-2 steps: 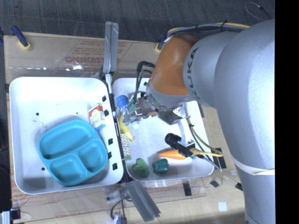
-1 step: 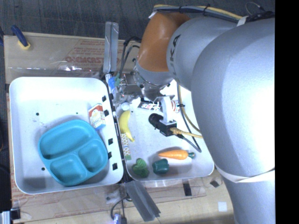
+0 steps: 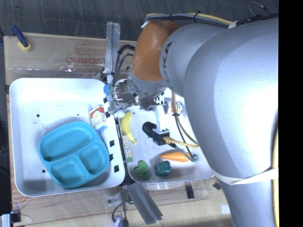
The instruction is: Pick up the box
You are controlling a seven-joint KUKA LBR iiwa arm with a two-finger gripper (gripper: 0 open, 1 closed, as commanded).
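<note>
Box [image 3: 98, 117]: in the left bin, just beside the blue tray's [image 3: 73, 152] far right corner.
Gripper [image 3: 113, 100]: just past the box from the tray, slightly rightward (over the bins' shared rim).
Grip state: cannot tell from this view.

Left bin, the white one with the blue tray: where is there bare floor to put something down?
The widest bare patch is the left bin's upper part, between its far wall, the blue tray and the small box. A narrow strip runs along its left wall. The right bin is crowded: banana, carrot and green vegetables, with the arm above.
</note>
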